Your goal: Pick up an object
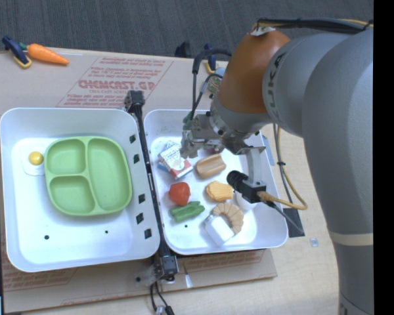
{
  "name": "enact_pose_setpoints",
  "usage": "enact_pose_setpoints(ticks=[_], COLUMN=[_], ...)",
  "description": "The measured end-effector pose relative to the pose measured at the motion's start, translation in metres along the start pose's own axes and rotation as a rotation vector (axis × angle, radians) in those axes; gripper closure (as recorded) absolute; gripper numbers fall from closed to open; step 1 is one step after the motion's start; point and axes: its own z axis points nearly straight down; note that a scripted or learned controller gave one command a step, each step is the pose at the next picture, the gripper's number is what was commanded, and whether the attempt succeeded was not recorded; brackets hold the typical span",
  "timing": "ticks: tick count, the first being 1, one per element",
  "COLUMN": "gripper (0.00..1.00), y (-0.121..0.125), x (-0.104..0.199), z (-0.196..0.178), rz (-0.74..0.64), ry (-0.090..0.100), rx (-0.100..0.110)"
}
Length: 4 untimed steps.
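My gripper (pixel 192 143) hangs over the far part of the right bin (pixel 266 231), just above and behind a small white, red and blue carton (pixel 173 161) and a tan bread roll (pixel 209 166). Nothing is visibly held in it. In front of those lie a red tomato (pixel 179 192), a green bean pod (pixel 187 210), an orange-yellow piece (pixel 218 191), a pale croissant (pixel 231 215) and a white block (pixel 215 229). The grey arm with its orange band covers the bin's far right corner.
The left bin (pixel 26 241) holds a green divided plate (pixel 88 174) and a fried egg toy (pixel 35 158) at its left. Outside the bins, a toy carrot (pixel 47 54) and a blue clip (pixel 16 50) lie on the cardboard at the far left.
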Motion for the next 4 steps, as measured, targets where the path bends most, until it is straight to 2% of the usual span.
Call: enact_pose_setpoints(ticks=[1,2,3,4], gripper=[1.0,0.0,0.0,0.0], y=[-0.07,-0.07,-0.078,-0.095], x=[-0.014,-0.014,-0.039,-0.047], z=[-0.018,-0.018,0.052,0.114], rz=[0.001,0.002,0.001,0.0], ry=[-0.001,-0.001,0.0,0.001], rx=[-0.001,-0.001,0.001,-0.003])
